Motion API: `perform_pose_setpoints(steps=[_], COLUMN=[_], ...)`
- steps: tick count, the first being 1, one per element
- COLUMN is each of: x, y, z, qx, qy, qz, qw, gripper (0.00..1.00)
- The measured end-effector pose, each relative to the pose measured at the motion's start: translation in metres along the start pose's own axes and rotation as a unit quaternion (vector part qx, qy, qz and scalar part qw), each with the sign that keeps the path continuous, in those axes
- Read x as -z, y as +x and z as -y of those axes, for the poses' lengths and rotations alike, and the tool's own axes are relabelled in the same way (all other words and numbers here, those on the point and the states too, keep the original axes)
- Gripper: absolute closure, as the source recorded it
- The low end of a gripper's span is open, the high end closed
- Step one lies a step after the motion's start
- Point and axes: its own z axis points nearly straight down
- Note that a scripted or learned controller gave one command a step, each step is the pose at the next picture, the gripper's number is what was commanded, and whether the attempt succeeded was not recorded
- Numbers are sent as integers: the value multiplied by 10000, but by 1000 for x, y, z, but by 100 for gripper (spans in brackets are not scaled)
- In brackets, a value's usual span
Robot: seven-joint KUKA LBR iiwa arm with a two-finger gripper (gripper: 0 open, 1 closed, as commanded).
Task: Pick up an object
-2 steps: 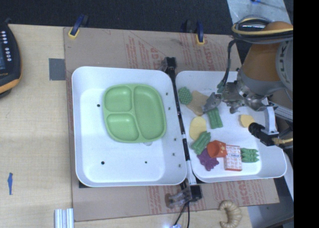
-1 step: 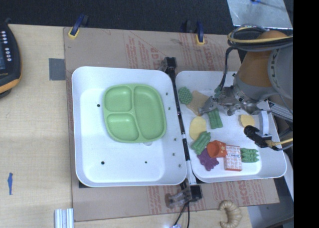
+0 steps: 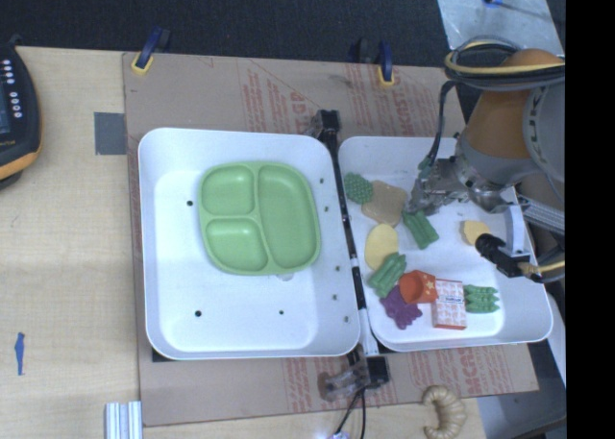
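Two shallow white bins sit side by side on the light wooden table point(image 3: 67, 264), over a brown cardboard sheet point(image 3: 240, 91) held by clamps. The left bin point(image 3: 168, 322) holds one pale green three-compartment plastic plate point(image 3: 259, 216). The right bin point(image 3: 524, 322) holds roughly ten small toy foods, bunched toward its left half: several green pieces, two yellow ones, a tan slab, a purple cluster, an orange-red piece and one red-and-white carton point(image 3: 450, 304). The pincer point(image 3: 423, 199) hangs low over a dark green ridged piece point(image 3: 420, 229); whether it grips anything, I cannot tell.
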Motion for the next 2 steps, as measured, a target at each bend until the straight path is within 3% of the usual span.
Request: perform_pose_setpoints(steps=[1, 2], x=[55, 124], y=[8, 53], z=[53, 90], qx=[-22, 11], qy=[64, 24], qz=[-16, -18], qw=[10000, 10000], gripper=[100, 100])
